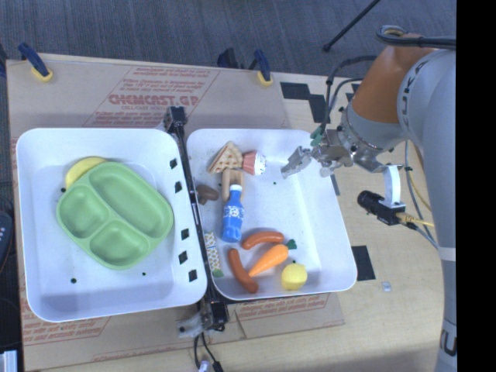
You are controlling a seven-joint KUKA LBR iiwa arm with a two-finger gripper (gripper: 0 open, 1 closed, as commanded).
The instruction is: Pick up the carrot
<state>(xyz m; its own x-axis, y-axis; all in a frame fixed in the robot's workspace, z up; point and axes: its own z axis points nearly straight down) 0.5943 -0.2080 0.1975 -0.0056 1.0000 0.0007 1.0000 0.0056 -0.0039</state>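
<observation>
The orange carrot (269, 260) with a small green top lies in the right bin (333, 231), near its front, pointing down-left. A sausage (262, 239) lies just behind it, a second sausage (241, 270) to its left, and a yellow lemon (294, 276) to its right. My gripper (304, 161) hangs over the bin's back right part, well behind the carrot and apart from every object. Its fingers look spread, with nothing between them.
A blue bottle (232, 214), a toast-like sandwich (225, 160), a small red-and-white piece (253, 163) and a brown item (206, 194) lie in the right bin's left half. The left bin (46, 293) holds a green divided plate (115, 213) over a yellow object (82, 168).
</observation>
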